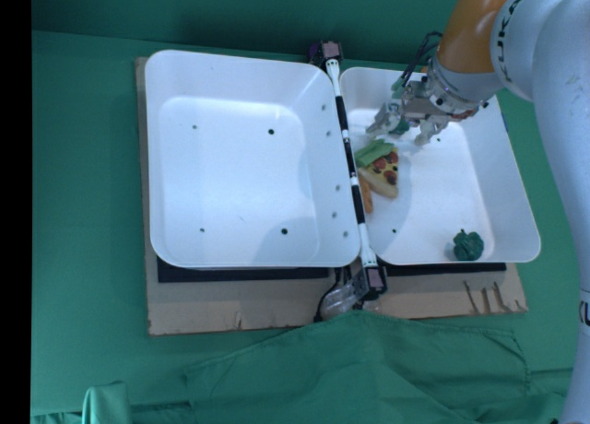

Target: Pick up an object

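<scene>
In the right bin [502, 206], a toy pizza slice [383, 174] lies near the left wall, with a green piece [371, 151] at its upper end and an orange carrot-like piece [366, 195] beside it. A dark green pepper-like toy [467, 245] sits near the bin's front right corner. My gripper [402, 131] hangs over the upper left part of this bin, just above and right of the pizza slice's top. Its fingers are spread apart, and nothing shows between them.
The left bin [184, 76] has only small dark specks on its floor. A black-and-white striped divider bar [348, 150] runs between the two bins. Green cloth surrounds the cardboard base, with a fold of it at the front.
</scene>
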`<move>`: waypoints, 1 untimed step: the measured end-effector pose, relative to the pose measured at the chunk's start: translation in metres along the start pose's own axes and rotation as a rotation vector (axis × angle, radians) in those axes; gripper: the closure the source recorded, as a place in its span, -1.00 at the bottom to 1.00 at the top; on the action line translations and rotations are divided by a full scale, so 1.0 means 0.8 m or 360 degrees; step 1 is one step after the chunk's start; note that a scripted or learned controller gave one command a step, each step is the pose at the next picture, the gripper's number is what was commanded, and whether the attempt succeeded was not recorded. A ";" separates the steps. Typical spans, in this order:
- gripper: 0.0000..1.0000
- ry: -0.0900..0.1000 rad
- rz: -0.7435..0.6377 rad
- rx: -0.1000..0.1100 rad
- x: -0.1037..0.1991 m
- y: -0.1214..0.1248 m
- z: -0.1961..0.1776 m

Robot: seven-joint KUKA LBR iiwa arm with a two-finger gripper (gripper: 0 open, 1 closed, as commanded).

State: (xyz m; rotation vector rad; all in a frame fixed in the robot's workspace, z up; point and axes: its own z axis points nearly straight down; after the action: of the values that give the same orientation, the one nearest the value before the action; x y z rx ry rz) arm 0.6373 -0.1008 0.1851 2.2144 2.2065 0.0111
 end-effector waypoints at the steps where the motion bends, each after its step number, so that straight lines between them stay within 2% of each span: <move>1: -1.00 0.0006 0.0000 0.0002 -0.035 -0.009 -0.001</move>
State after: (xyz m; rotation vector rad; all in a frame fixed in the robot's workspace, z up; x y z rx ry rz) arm 0.6300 -0.1284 0.1856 2.2168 2.2090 0.0139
